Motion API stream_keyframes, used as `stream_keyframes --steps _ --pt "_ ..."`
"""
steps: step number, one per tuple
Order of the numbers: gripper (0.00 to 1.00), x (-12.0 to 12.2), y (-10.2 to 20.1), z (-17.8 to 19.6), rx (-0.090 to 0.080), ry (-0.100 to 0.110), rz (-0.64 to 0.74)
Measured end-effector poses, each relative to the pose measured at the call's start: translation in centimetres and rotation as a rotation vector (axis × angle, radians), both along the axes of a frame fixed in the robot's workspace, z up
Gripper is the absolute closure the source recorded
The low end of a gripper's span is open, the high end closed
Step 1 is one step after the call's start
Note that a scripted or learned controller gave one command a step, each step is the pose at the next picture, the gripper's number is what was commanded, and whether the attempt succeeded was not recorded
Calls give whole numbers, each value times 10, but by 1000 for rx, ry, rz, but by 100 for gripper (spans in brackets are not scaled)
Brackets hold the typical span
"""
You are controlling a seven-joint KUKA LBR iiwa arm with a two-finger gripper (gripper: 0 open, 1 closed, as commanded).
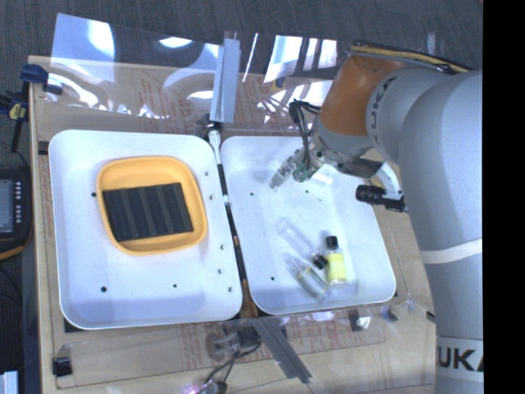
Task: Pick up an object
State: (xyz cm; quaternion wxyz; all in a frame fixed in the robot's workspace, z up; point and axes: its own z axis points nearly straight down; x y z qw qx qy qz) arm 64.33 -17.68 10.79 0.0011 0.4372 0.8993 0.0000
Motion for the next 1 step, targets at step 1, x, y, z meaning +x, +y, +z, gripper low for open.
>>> stream_keyframes --steps 1 --pt "100 9 -32 1 0 -1 15"
